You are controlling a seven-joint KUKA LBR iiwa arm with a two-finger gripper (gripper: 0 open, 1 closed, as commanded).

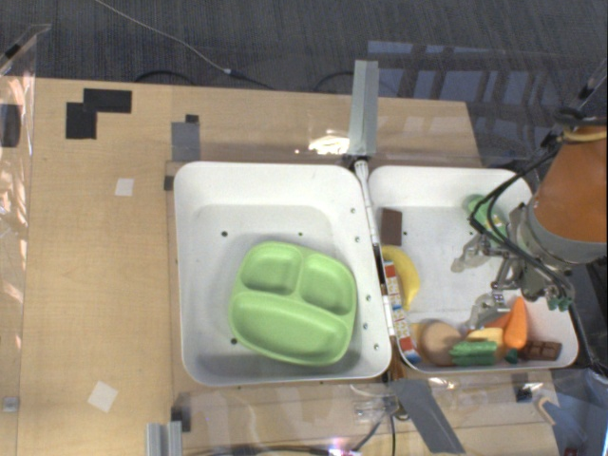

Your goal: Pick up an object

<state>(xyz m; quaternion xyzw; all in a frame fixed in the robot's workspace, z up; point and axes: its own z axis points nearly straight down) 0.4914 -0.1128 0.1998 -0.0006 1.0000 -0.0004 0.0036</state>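
My gripper [481, 278] hangs low over the right bin [427, 183], with its fingers spread apart and only white bin floor between them. One fingertip [469, 254] points toward the bin's middle. The other [486, 304] sits just above an orange carrot [516, 323] and a small yellow piece [486, 334]. A yellow banana [407, 275] lies to the gripper's left by the divider. At the front of the bin lie a round tan object [435, 338], a green piece [473, 351] and a dark brown bar [543, 351].
The left bin [204, 255] holds a light green divided plate [293, 302]. A brown block [390, 224] lies near the divider in the right bin. A green item [478, 213] lies at the back, partly behind the arm's cables. The arm's orange band [575, 183] overhangs the right wall.
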